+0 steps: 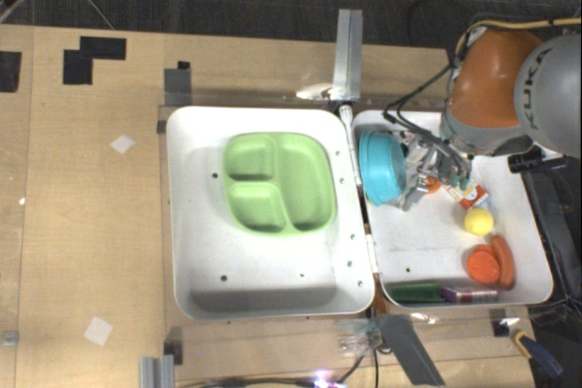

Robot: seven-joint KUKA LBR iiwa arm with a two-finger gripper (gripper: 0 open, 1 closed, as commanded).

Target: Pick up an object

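Observation:
My gripper (pixel 420 182) hangs over the upper left of the right bin (pixel 523 204), just right of a cyan bowl (pixel 380 165) that leans against the bin's left wall. A small orange and white item (pixel 466 193) lies beside the fingers on the right. Below it sit a yellow ball (pixel 478 222), an orange round object (pixel 484 264) and an orange sausage shape (pixel 505 255). Along the bin's front edge lie a green marker (pixel 416 293) and a dark red pen (pixel 472 293). Nothing is seen between the fingers.
The left bin (pixel 195 286) holds a light green divided plate (pixel 276 182). A metal post (pixel 348 59) stands behind the wall between the bins. The grey and orange arm (pixel 496 91) covers the right bin's upper right corner.

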